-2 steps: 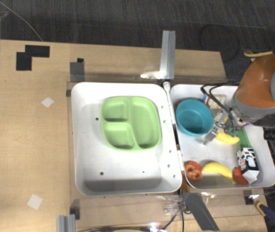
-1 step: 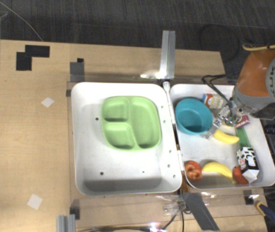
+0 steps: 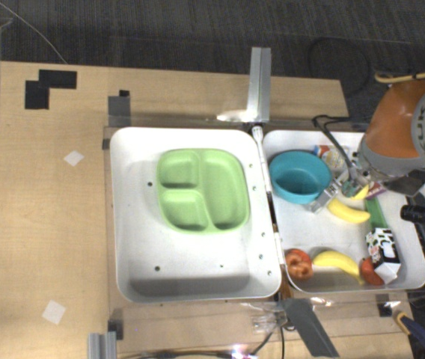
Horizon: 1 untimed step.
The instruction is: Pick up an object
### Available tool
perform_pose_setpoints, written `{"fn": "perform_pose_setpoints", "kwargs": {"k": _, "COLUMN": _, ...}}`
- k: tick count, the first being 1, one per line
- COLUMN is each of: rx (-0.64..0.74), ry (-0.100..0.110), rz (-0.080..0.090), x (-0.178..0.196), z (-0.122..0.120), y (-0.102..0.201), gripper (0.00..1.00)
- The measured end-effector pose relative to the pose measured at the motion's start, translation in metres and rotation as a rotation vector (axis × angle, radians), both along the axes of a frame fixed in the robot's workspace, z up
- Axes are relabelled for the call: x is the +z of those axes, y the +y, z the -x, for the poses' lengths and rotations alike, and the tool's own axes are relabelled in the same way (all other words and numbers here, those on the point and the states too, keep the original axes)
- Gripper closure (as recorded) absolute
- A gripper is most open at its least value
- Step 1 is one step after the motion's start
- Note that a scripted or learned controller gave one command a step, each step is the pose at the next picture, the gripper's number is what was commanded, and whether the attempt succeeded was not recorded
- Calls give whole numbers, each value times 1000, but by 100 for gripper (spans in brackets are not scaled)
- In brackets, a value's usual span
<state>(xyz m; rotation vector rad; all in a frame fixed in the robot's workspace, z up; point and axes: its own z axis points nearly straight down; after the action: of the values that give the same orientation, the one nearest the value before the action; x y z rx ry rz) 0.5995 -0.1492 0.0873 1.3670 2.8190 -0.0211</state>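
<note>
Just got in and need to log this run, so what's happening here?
The arm has reached into the right bin, its gripper down between the blue bowl and a banana. Nothing looks lifted yet. A second banana, an apple and a carton lie nearby. The left bin holds a green tray.

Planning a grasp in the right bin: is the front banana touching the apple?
Touching. The camera view shows the banana's left end against the apple, with no gap between them.
</note>
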Motion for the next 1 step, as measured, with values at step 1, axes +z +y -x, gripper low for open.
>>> {"fn": "perform_pose_setpoints", "kwargs": {"k": 1, "rx": 7, "ry": -7, "rz": -1, "x": 10, "z": -4, "y": 2, "gripper": 100}}
